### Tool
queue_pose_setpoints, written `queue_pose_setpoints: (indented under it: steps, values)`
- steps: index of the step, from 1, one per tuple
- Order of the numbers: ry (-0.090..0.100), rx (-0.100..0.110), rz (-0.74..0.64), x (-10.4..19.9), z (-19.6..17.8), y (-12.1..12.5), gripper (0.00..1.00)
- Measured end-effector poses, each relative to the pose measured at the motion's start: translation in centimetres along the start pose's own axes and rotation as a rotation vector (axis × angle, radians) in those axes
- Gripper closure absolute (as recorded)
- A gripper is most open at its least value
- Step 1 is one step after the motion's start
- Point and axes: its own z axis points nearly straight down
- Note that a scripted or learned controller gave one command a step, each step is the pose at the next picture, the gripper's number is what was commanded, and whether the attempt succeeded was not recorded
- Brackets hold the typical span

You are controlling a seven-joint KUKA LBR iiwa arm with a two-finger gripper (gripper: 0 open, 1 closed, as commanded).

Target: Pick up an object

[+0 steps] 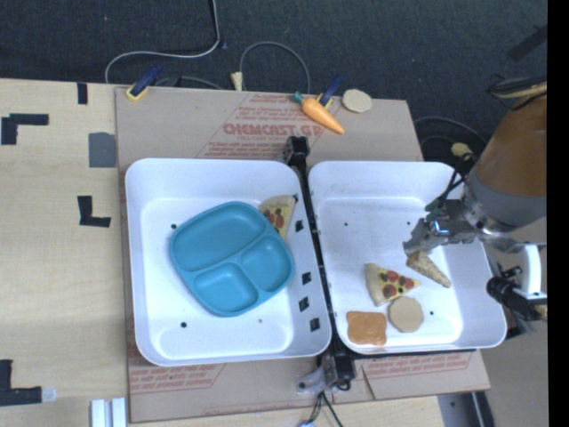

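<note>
The right bin (356, 185) holds a pizza slice (389, 283), a round tan biscuit (406, 314), a square orange-brown toast (366, 327) and a tan wedge (429, 269). My gripper (430, 236) hangs low over the bin's right half. It sits directly above the upper end of the tan wedge and looks close to or touching it. The wrist hides the contact, so I cannot tell whether the wedge is gripped. The arm with its orange band (520, 140) comes in from the right.
The left bin (151, 194) contains a blue divided plate (231, 256) and a second pizza slice (279, 212) against the shared wall. Behind the bins, a toy carrot (322, 114) and a pale disc (357, 101) lie on the cardboard. Cables trail at the back.
</note>
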Motion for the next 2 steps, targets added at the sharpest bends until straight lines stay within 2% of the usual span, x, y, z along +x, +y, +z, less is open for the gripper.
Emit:
queue_pose_setpoints:
  steps: [1,2]
  values:
    - [0.005,0.005,-0.010,5.22,1.42,8.54,1.00]
    - [0.003,0.009,-0.004,4.80,1.37,8.22,0.00]
